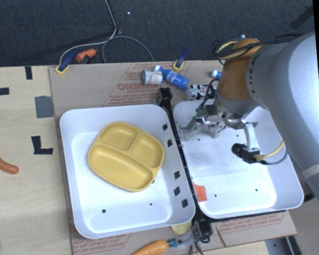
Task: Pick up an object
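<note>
Hovering over right bin (265, 198), gripper (203, 120) state unclear; yellow tray (126, 156) in left bin (84, 214), well apart.

Red print runs along the cardboard sheet (124, 88) under the bins, above the left bin (70, 126); it is too blurred to read with certainty. More red print shows on the cardboard strip (108, 242) at the bottom edge, also illegible. The small bottle (153, 76) behind the bins carries a label too small to read. No other text is legible.
</note>
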Motion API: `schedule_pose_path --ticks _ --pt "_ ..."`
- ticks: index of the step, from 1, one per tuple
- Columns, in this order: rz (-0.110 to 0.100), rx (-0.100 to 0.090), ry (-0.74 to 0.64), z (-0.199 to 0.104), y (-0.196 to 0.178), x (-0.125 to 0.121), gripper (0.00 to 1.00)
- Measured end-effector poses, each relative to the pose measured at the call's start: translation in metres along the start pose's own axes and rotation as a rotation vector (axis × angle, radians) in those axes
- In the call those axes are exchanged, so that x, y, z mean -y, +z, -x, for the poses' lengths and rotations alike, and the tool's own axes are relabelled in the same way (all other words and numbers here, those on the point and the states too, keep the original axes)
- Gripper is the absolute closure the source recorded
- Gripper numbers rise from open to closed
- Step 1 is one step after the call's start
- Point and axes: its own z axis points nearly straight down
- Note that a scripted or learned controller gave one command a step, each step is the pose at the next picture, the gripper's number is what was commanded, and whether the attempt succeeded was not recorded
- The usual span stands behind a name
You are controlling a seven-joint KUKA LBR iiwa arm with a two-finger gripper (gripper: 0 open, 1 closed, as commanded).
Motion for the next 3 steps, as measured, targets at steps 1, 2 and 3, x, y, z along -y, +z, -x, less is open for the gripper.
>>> schedule_pose_path --ticks 1,2,3 --pt "-0.002 -0.002 -0.002 0.004 0.001 -0.036 0.0" --pt "-0.001 -0.001 -0.003 0.004 -0.009 -0.036 1.0" --pt "-0.002 0.0 -0.003 0.004 -0.009 -0.036 0.0"
